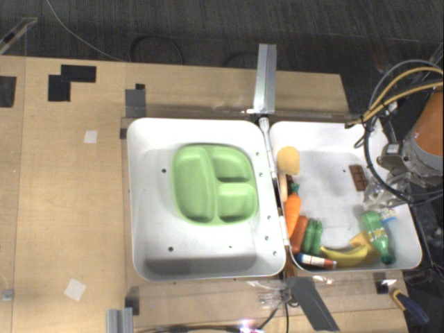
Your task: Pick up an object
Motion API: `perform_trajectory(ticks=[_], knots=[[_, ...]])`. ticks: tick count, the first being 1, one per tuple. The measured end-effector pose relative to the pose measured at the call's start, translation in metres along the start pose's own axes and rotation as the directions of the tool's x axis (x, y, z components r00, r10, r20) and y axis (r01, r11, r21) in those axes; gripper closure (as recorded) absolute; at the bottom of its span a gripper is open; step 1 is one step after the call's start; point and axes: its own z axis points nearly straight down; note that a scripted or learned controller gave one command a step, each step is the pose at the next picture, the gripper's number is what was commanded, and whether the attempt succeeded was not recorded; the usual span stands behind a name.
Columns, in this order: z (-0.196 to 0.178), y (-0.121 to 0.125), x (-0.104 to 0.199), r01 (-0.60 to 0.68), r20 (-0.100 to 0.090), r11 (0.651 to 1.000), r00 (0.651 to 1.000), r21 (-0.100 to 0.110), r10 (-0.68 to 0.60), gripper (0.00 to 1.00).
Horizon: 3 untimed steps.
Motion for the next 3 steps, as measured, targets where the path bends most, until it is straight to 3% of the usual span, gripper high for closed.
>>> perform_trajectory(ticks=[1,2,3], knots=[[0.004,-0.072,-0.039,0.248,0.002,0.969,0.969,0.001,-0.248,1.00],[-0.088,-0.046,-0.102,0.291,0.002,0.957,0.957,0.010,-0.291,1.00],[-0.040,-0.085,-0.044,0.765,0.002,0.644,0.644,0.000,-0.765,1.00]])
